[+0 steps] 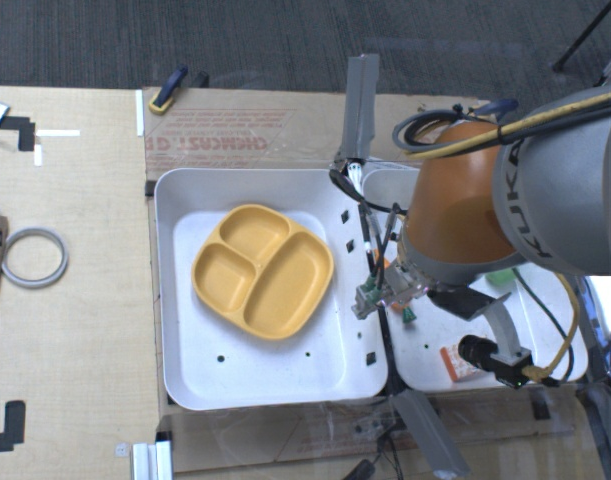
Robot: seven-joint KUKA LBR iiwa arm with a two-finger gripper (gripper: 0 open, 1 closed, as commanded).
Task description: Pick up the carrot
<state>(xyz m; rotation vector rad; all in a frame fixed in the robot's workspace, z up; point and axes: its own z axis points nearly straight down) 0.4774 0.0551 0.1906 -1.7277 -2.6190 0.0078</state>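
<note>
Hovering over the right bin (545,363), gripper (383,293) state unclear. Carrot (461,361) looks like 1 light, stiff, slick toy; grab mid-body, across its width.

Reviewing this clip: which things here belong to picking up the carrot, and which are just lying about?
Job in hand:
hand, over the seam between the bins
orange item in the right bin, possibly the carrot

Lying about:
yellow divided plate in the left bin
tape roll
blue-handled clamp
green item
</note>
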